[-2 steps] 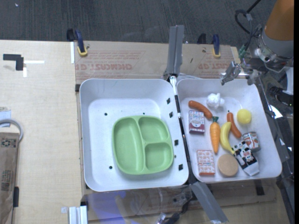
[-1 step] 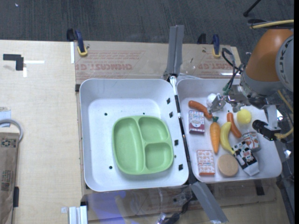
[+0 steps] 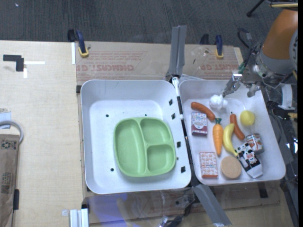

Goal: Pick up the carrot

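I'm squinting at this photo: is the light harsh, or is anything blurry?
Camera view: light is soft and even, with faint shadows under the carrot and green plate; a bluish glare smears the bottom edge near the left bin; the tool looks slightly soft.

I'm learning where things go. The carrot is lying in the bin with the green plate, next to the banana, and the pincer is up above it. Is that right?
Not quite. The carrot lies in the right bin, not the bin with the green plate. The rest holds: in the camera view it lies beside the banana, and the pincer is above it near the bin's far edge.
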